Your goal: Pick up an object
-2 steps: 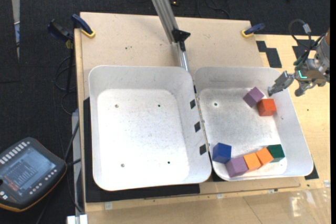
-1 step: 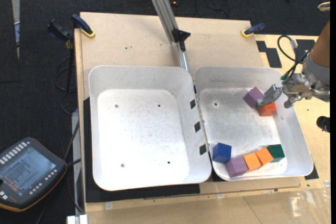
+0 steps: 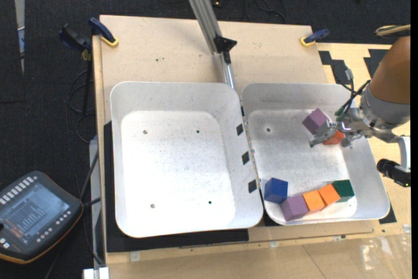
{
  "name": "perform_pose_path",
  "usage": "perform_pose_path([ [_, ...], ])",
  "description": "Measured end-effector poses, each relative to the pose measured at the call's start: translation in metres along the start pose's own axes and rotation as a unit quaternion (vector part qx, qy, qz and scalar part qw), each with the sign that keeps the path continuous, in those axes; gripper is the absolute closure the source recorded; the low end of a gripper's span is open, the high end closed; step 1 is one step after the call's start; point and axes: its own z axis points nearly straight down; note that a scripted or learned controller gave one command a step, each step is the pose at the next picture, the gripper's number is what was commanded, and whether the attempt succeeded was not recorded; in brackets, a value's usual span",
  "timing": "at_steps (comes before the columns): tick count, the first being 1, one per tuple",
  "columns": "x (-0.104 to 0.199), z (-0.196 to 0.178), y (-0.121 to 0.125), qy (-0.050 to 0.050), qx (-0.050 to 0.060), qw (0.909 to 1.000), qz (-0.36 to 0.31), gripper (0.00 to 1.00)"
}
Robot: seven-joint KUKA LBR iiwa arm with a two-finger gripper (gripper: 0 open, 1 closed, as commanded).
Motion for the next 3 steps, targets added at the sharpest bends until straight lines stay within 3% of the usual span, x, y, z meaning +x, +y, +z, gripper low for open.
perform_pose_path([
  [1, 0.000, 0.046, 0.000, -0.001, -0.003, 1.0000, 0.000, 0.00],
  [2, 0.000, 0.034, 0.001, -0.001, -0.005, 1.0000, 0.000, 1.00],
  [3, -0.006, -0.011, -0.001, -0.002, -0.006, 1.0000, 0.000, 1.00],
])
